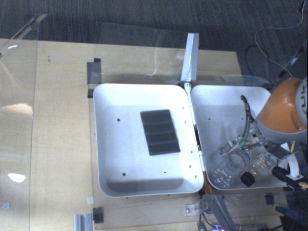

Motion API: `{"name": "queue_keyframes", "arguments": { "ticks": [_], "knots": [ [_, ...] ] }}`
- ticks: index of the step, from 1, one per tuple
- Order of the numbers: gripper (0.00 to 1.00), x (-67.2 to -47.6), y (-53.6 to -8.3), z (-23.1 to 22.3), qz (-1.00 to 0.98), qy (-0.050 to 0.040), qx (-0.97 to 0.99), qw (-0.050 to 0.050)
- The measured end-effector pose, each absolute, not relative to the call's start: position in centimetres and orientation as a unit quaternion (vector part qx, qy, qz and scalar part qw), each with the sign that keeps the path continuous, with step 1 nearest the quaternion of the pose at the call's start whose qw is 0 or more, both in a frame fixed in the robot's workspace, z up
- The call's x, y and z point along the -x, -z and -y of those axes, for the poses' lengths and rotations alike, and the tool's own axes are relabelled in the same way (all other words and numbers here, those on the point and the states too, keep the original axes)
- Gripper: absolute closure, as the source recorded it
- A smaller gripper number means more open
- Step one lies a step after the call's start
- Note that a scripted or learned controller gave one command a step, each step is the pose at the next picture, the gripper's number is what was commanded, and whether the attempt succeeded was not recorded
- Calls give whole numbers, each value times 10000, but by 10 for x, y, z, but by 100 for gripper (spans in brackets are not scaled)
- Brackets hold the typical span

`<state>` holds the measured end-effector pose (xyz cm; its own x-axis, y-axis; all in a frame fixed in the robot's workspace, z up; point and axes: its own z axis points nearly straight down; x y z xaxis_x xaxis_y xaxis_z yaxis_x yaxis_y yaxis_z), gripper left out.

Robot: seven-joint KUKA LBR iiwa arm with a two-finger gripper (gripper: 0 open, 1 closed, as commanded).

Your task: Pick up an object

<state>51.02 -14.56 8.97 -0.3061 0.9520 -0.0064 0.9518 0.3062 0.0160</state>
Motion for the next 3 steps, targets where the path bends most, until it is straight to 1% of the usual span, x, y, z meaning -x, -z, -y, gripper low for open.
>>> {"name": "queue_keyframes", "arguments": {
  "ticks": [1,2,3],
  "knots": [
    [0,-538,-90,105,-8003,-47,-5995,62],
    [0,-593,-89,88,-7478,-39,-6639,41],
    [0,-504,-90,130,-7422,-45,-6701,67]
  ]
}}
